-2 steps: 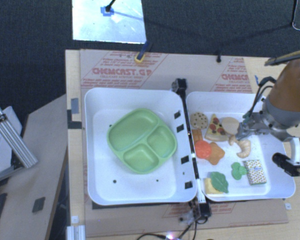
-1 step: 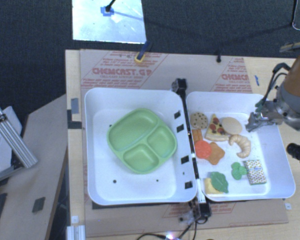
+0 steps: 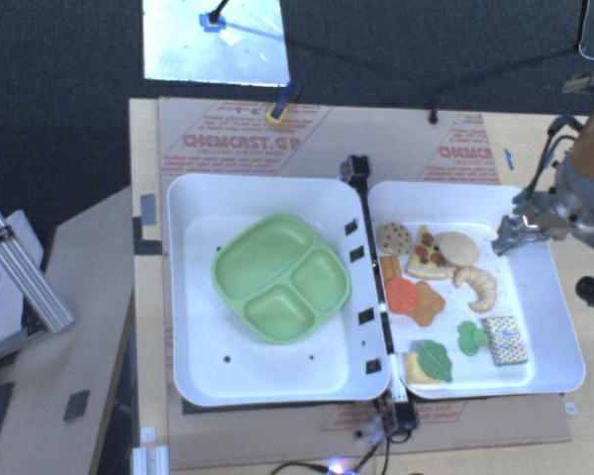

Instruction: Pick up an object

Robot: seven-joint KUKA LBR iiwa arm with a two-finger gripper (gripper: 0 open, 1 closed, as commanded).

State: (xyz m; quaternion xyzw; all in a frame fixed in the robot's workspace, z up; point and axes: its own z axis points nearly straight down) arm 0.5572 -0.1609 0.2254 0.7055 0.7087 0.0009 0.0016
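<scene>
Pincer: the grey two-finger pincer (image 3: 507,234) hangs over the right white bin's (image 3: 559,295) rim at about two o'clock; nothing sits between its fingers, and whether they stand apart or together I cannot tell.
Nearest target: the tan curved plastic croissant (image 3: 478,287) lies near the bin's middle, just at seven o'clock of the pincer.
Handling: probably light, stiff and smooth, so it may slip; best taken across its thick middle, not the tapered tips.
Neighbours: a pale round bun (image 3: 458,247) touches it at eleven o'clock; a pizza slice toy (image 3: 429,253) and a chocolate-chip cookie (image 3: 394,236) lie further toward nine.
Other pieces: an orange-red lump (image 3: 406,296), a green leafy piece (image 3: 435,360), a small green broccoli-like piece (image 3: 470,337) and a patterned wrapped block (image 3: 505,340) crowd the six o'clock half.
Obstruction: the bun leaves little finger room on that side.
Left bin: the left white bin (image 3: 193,265) holds a green compartment tray (image 3: 281,278), well apart.
</scene>
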